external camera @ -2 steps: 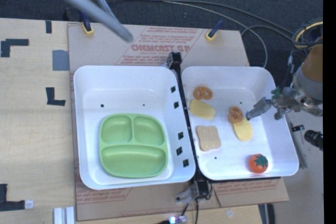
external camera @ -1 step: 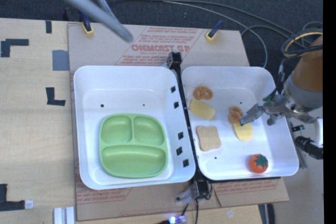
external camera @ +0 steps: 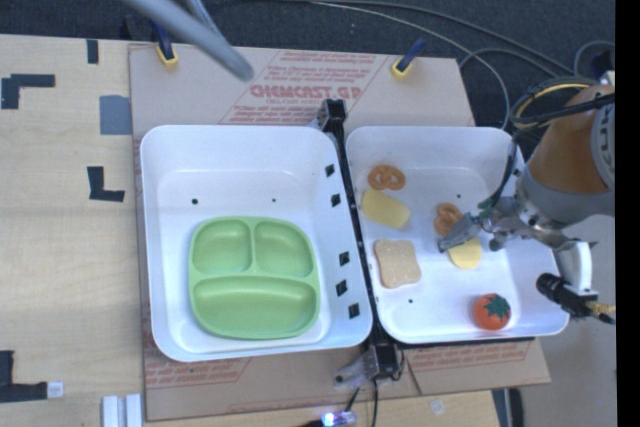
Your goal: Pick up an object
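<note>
Two shallow white bins are seen side by side on the surface [external camera: 60, 215], over a sheet of brown cardboard [external camera: 300, 85]. In the left bin [external camera: 165, 155] a green divided plate [external camera: 254, 276] is laid flat, with two small compartments toward the far side and one long compartment toward the near side. In the right bin [external camera: 440, 140] several toy foods are scattered: a pretzel [external camera: 386, 178] near the far left corner, a pale yellow piece [external camera: 385, 209] just beside it, a slice of bread [external camera: 397, 263] nearer the front, a small orange-brown piece [external camera: 447, 214] toward the middle, a yellow piece [external camera: 465, 255] beside it, and a red tomato [external camera: 491, 311] close to the front wall. The arm [external camera: 565, 155] is brought in from the right, and the tool [external camera: 466, 235] is lowered into the right bin, right above the yellow piece and next to the orange-brown piece. Whether anything is gripped, or how far the tool is spread, cannot be told.
</note>
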Controlling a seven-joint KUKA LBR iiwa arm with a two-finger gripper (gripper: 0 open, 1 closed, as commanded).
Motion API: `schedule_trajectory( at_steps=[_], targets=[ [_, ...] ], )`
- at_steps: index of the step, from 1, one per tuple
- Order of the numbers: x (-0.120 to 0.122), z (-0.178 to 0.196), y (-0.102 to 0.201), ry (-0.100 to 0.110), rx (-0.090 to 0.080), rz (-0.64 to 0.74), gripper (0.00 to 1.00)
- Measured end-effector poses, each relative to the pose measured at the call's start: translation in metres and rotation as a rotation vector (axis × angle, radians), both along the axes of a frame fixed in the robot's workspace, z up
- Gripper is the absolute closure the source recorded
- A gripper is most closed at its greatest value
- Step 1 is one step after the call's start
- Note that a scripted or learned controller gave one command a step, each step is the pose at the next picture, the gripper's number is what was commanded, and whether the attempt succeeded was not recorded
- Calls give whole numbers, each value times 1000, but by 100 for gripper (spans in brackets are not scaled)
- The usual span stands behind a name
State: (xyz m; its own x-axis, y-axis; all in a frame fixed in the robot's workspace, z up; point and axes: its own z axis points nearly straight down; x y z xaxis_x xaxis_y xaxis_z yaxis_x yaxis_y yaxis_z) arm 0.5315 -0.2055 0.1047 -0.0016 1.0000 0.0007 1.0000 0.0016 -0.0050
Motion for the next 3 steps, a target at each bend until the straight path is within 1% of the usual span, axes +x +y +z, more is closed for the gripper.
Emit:
schedule_trajectory(
  at_steps=[1, 2, 3],
  targets=[
    [0, -20, 0, -5, -3, 0, 0],
    [2, -9, 0, -9, -4, 0, 100],
    [9, 36, 3, -8, -2, 1, 100]
  ],
)
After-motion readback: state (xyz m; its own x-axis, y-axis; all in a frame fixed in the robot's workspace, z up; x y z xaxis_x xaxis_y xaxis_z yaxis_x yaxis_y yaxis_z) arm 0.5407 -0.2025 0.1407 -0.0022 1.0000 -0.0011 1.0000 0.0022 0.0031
